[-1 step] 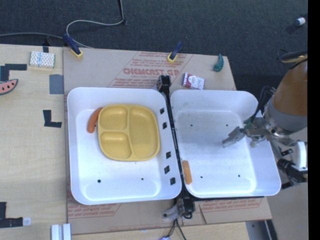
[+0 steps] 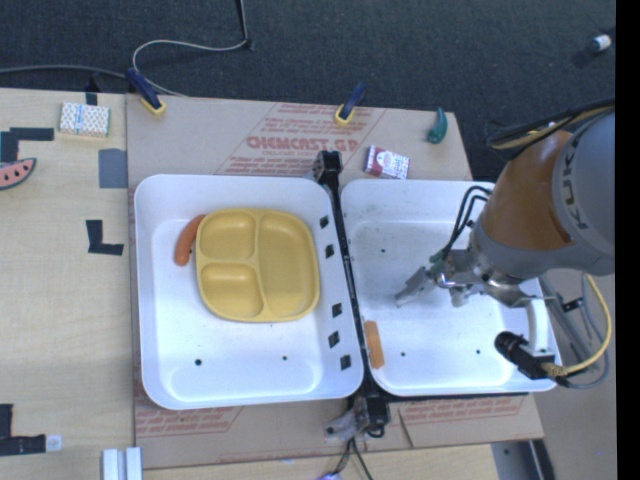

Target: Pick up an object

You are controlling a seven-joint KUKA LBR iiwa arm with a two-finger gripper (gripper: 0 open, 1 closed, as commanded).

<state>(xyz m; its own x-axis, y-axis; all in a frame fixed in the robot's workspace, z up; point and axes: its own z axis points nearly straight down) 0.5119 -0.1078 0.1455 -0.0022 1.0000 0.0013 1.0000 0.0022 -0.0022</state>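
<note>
We count 2 white bins: left bin (image 2: 165, 368) and right bin (image 2: 420, 208), touching along a black divider strip. 1 arm (image 2: 545, 213), grey w/ orange band, comes in from 3 o'clock. Its gripper (image 2: 412, 288) sits low in the right bin, near bin centre, fingers pointing toward 9 o'clock. Fingers look nearly closed; nothing visible between them, though the tips are small and hard to read.

Objects, counted: 1 yellow divided tray (image 2: 257, 265), 3 compartments, in the left bin. 1 orange sausage-like item (image 2: 184, 241) touching the tray's 9 o'clock edge. 1 more small orange piece (image 2: 373, 344) in the right bin, at the bin's 7 o'clock corner against the divider, well apart from the gripper.

Outside the bins: 2 blue-yellow clamps (image 2: 145, 90) on the cardboard's 12 o'clock edge, 1 green clip (image 2: 438, 125), 1 small red-white packet (image 2: 386, 162), 1 chequered block (image 2: 84, 119).

Writing: cardboard sheet (image 2: 290, 133) prints "CHEMCAST" in red; smaller lines illegible. Arm shows partial "KU".
</note>
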